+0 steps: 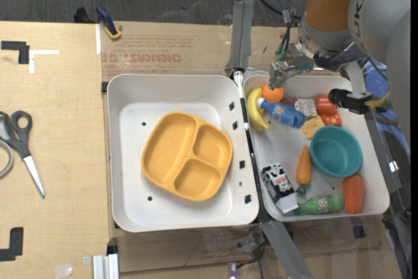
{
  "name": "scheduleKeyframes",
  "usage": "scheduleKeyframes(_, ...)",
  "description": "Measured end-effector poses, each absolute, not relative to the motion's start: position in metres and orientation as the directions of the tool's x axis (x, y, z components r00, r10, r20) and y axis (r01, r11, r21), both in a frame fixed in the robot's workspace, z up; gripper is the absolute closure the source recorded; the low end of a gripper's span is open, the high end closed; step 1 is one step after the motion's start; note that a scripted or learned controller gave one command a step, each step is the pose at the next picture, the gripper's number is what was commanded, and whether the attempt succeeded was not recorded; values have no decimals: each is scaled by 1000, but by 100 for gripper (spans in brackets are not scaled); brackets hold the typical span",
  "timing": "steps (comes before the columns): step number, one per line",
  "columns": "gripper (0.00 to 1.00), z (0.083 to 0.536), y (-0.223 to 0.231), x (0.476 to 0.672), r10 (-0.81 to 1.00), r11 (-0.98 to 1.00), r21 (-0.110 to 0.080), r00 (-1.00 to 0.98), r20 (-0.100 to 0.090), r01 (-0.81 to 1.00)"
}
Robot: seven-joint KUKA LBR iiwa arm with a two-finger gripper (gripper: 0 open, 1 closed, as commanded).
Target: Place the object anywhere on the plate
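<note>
The claw (277, 78) hangs right over a small orange ball (273, 93), next to the banana (255, 109). I cannot tell if it grips anything. Best to pinch the ball snugly, lift straight up, then carry it left to the yellow plate (187, 155).

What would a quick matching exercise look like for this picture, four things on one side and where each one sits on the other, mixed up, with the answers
Things:
1. yellow divided plate
2. teal bowl
3. banana
4. scissors

Places:
A. on the wooden bench top, left of both bins
B. alone in the left bin
C. right bin, toward its right side
D. right bin, against its left wall near the far end

Pairs: 1-B, 2-C, 3-D, 4-A
</note>
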State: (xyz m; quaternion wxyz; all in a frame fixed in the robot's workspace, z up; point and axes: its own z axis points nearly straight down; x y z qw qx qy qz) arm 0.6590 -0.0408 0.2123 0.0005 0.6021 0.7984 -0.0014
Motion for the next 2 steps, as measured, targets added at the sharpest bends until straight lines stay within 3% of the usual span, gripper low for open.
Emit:
scheduleKeyframes(1,0,213,-41,659,962,274,-1,-274,-2,962)
scheduleKeyframes(2,100,222,-41,660,961,277,-1,-277,-5,961)
